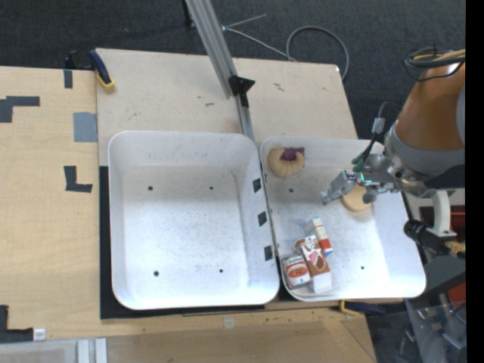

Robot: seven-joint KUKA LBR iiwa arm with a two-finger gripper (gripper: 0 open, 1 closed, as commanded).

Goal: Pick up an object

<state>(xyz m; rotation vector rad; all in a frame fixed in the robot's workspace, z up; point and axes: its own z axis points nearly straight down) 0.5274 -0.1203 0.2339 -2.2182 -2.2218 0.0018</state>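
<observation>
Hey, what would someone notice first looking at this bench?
The grey and orange arm reaching in from the right, its tool low over the right bin beside a tan round object. That bin also holds a purple-topped pastry and small cartons.

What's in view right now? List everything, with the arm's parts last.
White bins: 2, side by side on the bench; left bin, right bin.
Round pastry with purple top: 1, tan, far left corner of right bin.
Round tan object: 1, right bin, directly at the gripper.
Small cartons: a cluster, red and white, near edge of right bin; exact count unclear.
Clamp: 1, blue and yellow, far left corner of bench.
Metal rail: 1, grey, slanting in from the top.
Cable: 1, looped on dark floor.
Arm: 1, grey and orange, from the right.
Gripper: 1, over right bin.
</observation>
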